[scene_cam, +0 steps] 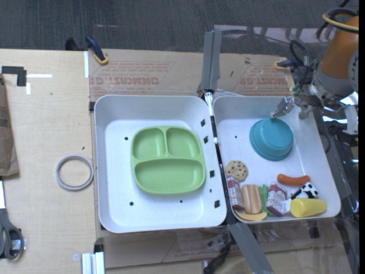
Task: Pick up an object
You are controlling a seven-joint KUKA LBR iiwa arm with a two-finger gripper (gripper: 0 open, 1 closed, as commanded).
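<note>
My gripper (291, 108) hangs over the back edge of the right bin (326, 153), just beyond a blue bowl (272, 138) lying upside down. Its fingers stand apart with nothing between them. Along the bin's front lie a cookie (236, 169), an orange sausage (293, 180), a yellow cylinder (308, 208), a black-and-white toy (308, 191), a bun (250, 197), a banana (251, 215) and small wrapped items. A green divided plate (168, 160) rests in the left bin (108, 153).
On the bench to the left lie a tape ring (74, 172), scissors (11, 241) and a brown bag (7, 130). A blue clamp (97, 49) sits at the back. A grey post (209, 61) rises between the bins.
</note>
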